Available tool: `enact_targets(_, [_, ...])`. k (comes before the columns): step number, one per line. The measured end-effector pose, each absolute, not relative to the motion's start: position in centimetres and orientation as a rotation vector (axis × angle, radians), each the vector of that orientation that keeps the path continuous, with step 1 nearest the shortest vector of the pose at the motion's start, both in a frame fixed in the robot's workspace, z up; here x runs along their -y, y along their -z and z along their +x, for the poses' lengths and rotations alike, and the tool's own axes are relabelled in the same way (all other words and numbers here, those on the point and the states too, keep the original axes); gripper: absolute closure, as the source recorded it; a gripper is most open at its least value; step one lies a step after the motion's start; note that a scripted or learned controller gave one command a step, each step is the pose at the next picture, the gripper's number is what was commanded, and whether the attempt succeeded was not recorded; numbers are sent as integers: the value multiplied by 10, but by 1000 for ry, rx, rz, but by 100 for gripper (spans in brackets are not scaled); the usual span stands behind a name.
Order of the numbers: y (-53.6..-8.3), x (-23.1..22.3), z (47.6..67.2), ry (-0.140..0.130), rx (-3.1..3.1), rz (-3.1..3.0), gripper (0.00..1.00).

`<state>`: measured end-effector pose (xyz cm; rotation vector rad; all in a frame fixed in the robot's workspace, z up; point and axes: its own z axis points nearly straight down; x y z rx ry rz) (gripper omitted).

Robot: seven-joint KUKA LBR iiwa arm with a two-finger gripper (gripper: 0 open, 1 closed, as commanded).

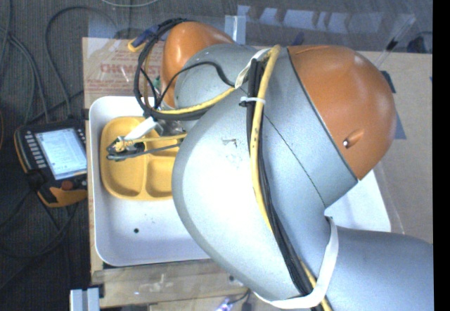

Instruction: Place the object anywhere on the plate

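A yellow plate (130,179) with divided compartments lies in the left white bin (119,239), near its far-left side. My gripper (118,149) hangs low over the plate's upper left part, reaching in from the right. Something small and dark shows at its tip, too blurred to name. The big grey and orange arm (281,162) covers the plate's right side and most of both bins. The task's object cannot be made out apart from the gripper.
A sliver of the right bin (369,207) shows beyond the arm. A teach pendant (53,155) lies off the bench at the left, with black cables (42,42) on the floor behind. Brown board (105,67) borders the bin's far edge.
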<state>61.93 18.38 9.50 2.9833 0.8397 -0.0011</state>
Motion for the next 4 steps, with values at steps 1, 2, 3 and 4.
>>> enact_targets(1, [-102, -172, 618, 25, -823, 2975, 100])
enact_targets(2, [-161, -228, 525, 22, -634, 3069, 100])
enact_targets(3, [-180, -92, 484, 22, -859, 3020, 100])
enact_targets(4, [-182, -93, 485, 14, -860, 3019, 0])
